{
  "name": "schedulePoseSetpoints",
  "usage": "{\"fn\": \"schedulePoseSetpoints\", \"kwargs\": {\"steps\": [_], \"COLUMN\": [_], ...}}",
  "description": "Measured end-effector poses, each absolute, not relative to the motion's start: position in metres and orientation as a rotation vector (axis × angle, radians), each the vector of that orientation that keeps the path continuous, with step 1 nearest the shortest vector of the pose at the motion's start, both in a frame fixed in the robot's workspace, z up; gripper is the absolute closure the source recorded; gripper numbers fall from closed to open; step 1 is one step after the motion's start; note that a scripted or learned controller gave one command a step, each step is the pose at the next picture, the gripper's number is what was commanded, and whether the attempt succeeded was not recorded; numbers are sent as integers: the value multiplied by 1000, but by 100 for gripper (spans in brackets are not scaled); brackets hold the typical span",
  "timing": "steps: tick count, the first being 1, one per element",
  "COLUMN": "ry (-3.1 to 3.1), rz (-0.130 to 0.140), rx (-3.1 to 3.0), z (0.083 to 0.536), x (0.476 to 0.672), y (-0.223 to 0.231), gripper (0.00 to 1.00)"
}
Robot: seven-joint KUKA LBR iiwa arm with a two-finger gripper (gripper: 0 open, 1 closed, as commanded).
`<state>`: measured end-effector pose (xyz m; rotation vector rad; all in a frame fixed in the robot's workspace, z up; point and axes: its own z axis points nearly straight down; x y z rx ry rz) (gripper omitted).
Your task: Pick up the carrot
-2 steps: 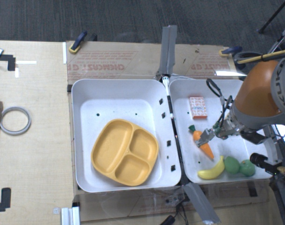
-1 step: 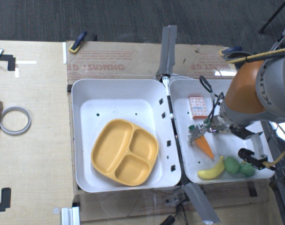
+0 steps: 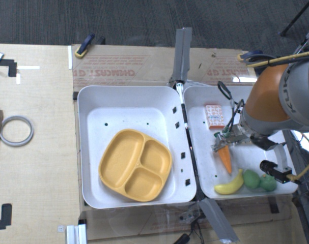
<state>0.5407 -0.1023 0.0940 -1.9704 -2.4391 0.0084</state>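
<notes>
camera view: small orange carrot [image 3: 225,158] lies in the right white bin [image 3: 202,136], tip toward lower right, top under the two-finger gripper [image 3: 221,144]; grip cannot be told. bare floor lies leftward; yellow banana [image 3: 229,184] near below.

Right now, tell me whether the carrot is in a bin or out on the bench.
In a bin: the carrot lies on the floor of the right bin, just above the banana, with the gripper at its upper end.
</notes>
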Motion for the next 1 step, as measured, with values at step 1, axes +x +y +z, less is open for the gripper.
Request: {"fn": "schedulePoseSetpoints", "kwargs": {"steps": [1], "ry": [-1976], "rz": [10], "rx": [-2439], "z": [188], "x": [550], "y": [-86], "gripper": [100]}}
